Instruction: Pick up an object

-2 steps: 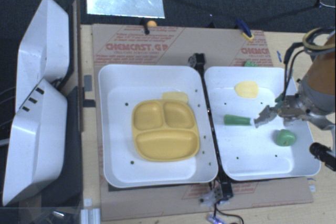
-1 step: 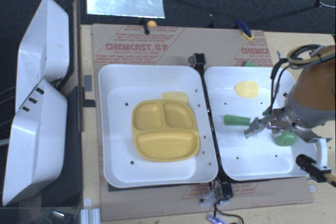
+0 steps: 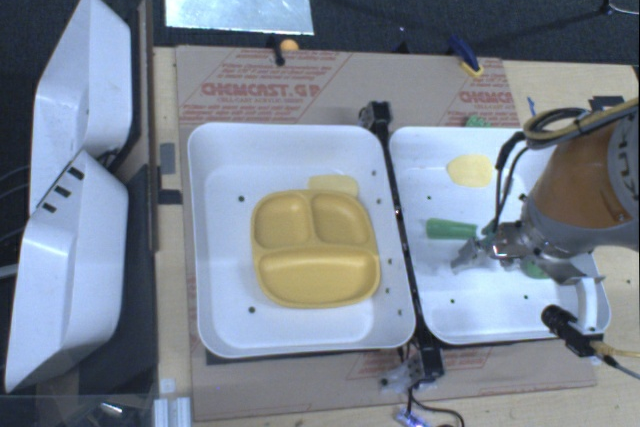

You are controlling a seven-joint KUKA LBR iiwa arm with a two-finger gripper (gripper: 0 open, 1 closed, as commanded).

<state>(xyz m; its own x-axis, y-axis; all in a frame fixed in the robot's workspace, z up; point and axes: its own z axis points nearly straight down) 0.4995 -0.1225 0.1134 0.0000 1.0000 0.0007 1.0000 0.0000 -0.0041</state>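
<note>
In the right bin [image 3: 470, 320] a green cylinder-like object [image 3: 450, 228] lies near the left wall. A flat pale yellow disc [image 3: 470, 170] rests toward the bin's far side. My gripper [image 3: 478, 252] is low over the right bin, just right of and slightly nearer than the green object, close to its end. A bit of green [image 3: 535, 267] peeks out from beneath the wrist. The grey and orange arm [image 3: 590, 190] covers the bin's right part.
The left bin [image 3: 225, 215] holds a yellow divided tray [image 3: 315, 248] with a pale yellow flat piece [image 3: 334, 184] behind it. A small green item [image 3: 477, 122] lies on the cardboard beyond the right bin. Cables run along the arm.
</note>
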